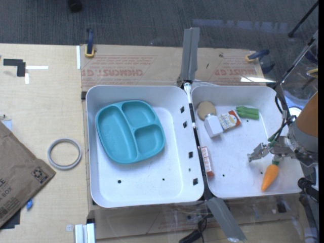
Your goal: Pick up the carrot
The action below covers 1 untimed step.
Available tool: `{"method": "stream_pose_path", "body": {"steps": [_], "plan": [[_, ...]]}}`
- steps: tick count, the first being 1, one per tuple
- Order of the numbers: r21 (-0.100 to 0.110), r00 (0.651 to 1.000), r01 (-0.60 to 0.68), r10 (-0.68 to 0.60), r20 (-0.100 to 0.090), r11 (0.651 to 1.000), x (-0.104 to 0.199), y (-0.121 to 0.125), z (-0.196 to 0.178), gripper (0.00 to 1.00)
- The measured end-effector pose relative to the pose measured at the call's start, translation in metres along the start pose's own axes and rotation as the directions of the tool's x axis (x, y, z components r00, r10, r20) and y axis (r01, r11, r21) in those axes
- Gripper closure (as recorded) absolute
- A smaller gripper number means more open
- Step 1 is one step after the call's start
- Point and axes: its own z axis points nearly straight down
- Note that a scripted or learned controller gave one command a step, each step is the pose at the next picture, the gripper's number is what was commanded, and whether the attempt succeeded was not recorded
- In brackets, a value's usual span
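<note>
From the camera view, you find the carrot (270,177) in the right bin (238,186), near its front right corner, lying at a slant with its green top up toward the arm and its orange tip pointing to the front rim. The gripper (259,153) sits just beside and to the left of the carrot's top, low over the bin floor; its fingers look spread, with nothing between them, though they are small and partly blurred. The carrot looks like a toy: light, stiff, smooth and tapered, so it will likely slip toward the thin end. You do best to take it across the thick upper half, jaws square to its long axis.
</note>
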Motion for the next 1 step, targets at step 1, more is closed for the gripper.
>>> {"method": "stream_pose_path", "body": {"steps": [1], "plan": [[-0.003, 1.000, -0.007, 0.007, 0.004, 1.000, 0.0023, -0.0016, -0.0003, 0.00]]}}
